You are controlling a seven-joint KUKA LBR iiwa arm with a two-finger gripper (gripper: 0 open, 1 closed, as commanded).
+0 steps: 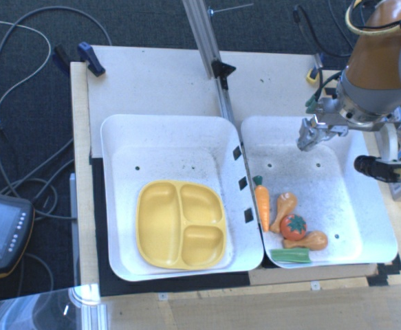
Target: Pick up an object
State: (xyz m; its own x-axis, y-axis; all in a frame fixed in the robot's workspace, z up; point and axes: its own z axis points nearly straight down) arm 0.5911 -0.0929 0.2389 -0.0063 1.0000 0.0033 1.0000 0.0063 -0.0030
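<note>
In the right bin a cluster of toy food lies near the front left corner: an orange carrot, a tan squash-like piece, a red tomato, another orange-tan piece and a green pod. My gripper hangs over the back part of the right bin, well behind the food and apart from it. Nothing shows between its fingers.
The left bin holds a yellow divided plate. A slanted metal pole rises behind the divider between the bins. Cables and a dark tablet lie off the bench to the left.
</note>
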